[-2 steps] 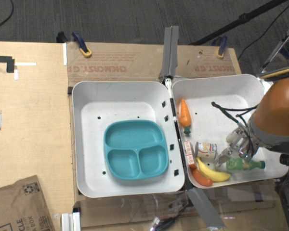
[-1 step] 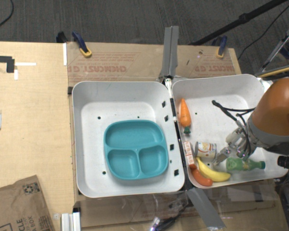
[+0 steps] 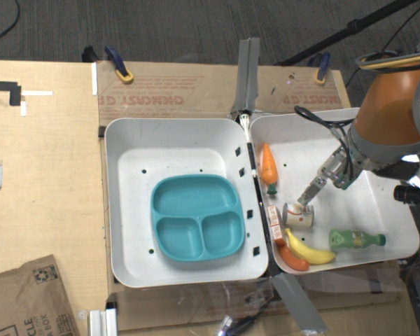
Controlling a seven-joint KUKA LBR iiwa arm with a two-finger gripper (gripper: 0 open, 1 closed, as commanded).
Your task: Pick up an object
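Just beneath the hand (image 3: pixel 304 203), whose grip state I cannot tell, a small white can (image 3: pixel 299 217) lies beside the banana (image 3: pixel 309 249) in the right bin (image 3: pixel 388 219), so I'd descend straight, centred, avoiding the banana.

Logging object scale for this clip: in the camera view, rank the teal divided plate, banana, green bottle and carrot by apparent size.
1. teal divided plate, clearly largest.
2. banana and green bottle: similar length, too close to rank.
3. carrot, shortest, though not by much.
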